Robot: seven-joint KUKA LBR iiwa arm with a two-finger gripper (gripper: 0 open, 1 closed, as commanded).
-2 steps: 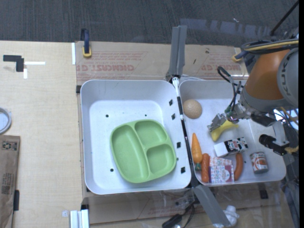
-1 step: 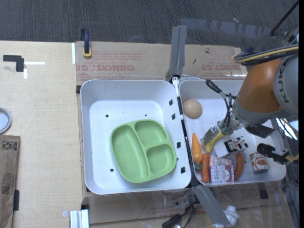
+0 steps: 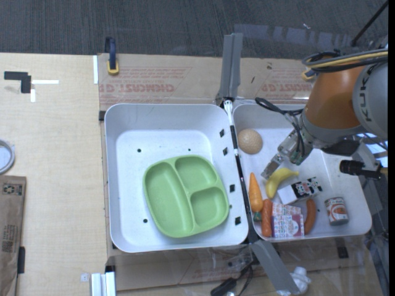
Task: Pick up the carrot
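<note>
Carrot (image 3: pixel 255 192) lies along left wall of right bin (image 3: pixel 364 224), nr front. Gripper (image 3: pixel 275 165) hangs over bin's middle just above banana (image 3: pixel 281 178), fingers slightly apart, holding nothing. Green divided plate (image 3: pixel 186 195) sits in left bin (image 3: pixel 123 165).

Grey arm with orange band entering from the right edge, wrist angled down-left, gripper (image 3: pixel 276 166) low, finger state indiscernible

Dark carpet (image 3: pixel 154 11) beyond wooden bench (image 3: pixel 49 140)
</note>
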